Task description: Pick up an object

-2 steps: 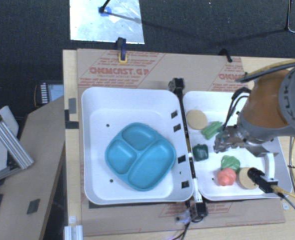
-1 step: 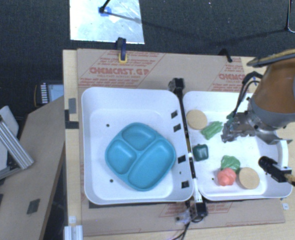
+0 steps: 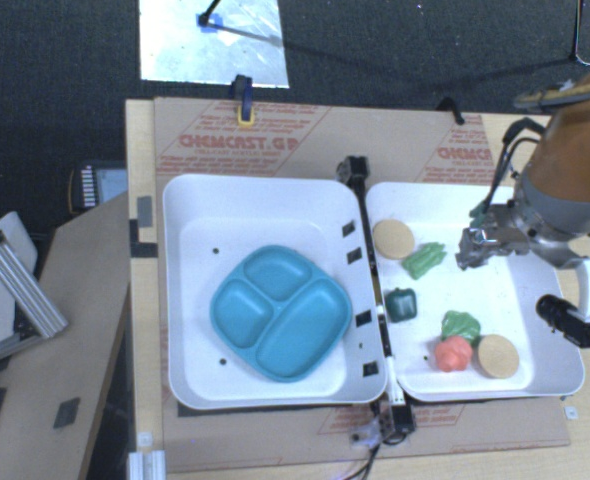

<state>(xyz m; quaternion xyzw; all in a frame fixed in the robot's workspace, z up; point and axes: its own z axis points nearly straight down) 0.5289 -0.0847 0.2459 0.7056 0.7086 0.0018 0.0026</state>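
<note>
The right white bin (image 3: 550,373) holds several small items. A tan round disc (image 3: 393,237) lies near its back left, with a light green piece (image 3: 424,259) just beside it. A dark green block (image 3: 401,305) sits at the left wall. Toward the front are a green leafy piece (image 3: 461,323), a red-pink ball (image 3: 453,354) and a second tan disc (image 3: 497,356). My gripper (image 3: 474,249) hangs over the middle of this bin, right of the light green piece and apart from it. Nothing shows in its grasp.
The left white bin (image 3: 190,208) holds a blue divided plate (image 3: 280,311). A black divider with clips (image 3: 367,268) runs between the bins. The grey and orange arm (image 3: 575,168) covers the right bin's back right corner. A black fitting (image 3: 565,318) sits at the right wall.
</note>
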